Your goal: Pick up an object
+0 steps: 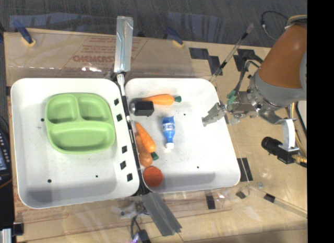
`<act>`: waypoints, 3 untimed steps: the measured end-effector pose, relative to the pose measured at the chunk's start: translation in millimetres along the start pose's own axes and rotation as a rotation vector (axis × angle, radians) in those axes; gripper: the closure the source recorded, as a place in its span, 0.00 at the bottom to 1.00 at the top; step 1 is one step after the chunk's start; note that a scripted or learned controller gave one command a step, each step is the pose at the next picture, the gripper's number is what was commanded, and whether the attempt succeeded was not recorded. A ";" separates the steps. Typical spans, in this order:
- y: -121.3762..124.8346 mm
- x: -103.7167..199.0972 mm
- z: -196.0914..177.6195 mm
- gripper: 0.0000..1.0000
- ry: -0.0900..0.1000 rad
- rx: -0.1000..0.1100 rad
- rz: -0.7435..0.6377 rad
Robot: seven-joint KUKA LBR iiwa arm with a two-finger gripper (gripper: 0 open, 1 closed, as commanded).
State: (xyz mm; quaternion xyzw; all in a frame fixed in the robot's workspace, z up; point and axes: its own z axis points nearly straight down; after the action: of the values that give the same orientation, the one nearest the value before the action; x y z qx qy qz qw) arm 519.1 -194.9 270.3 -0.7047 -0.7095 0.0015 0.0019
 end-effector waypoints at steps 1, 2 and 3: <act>41.6 74.3 79.9 0.00 0.000 0.002 -0.027; 40.7 59.0 178.8 0.00 0.000 -0.003 -0.165; 71.3 55.2 177.4 0.00 -0.002 -0.005 -0.351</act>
State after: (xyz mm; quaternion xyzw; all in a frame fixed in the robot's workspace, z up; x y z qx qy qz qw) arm 589.2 -139.1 92.6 -0.5699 -0.8217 -0.0001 -0.0004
